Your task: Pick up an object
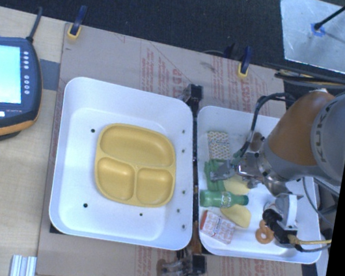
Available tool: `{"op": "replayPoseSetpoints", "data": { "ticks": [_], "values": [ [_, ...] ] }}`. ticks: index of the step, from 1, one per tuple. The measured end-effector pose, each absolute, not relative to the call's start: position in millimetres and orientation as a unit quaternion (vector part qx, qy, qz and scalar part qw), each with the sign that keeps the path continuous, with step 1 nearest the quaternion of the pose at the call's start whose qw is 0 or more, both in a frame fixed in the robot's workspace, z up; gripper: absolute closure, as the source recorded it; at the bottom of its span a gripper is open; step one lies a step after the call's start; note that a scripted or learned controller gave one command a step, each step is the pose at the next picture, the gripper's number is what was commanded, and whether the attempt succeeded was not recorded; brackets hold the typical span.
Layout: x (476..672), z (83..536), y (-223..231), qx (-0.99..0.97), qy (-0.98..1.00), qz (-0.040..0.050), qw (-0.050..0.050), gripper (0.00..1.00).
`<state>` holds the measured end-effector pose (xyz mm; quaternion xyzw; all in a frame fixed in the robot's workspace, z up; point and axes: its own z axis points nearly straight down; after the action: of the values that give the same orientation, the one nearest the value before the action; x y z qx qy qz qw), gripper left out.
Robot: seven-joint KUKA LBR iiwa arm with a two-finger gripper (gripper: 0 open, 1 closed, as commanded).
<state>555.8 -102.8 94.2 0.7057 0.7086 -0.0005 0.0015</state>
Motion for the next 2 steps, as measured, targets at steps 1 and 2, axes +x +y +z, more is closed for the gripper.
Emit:
{"op": "replayPoseSetpoints", "data": {
  "ticks": [1, 2],
  "values": [
    [556.4, 105.1, -102.1, 0.704, 0.71, -0.0003, 0.0, 1.0],
    [556.1, 104.8, -102.0, 0.704, 0.711, -0.0009, 0.0, 0.0]
  ]
}}
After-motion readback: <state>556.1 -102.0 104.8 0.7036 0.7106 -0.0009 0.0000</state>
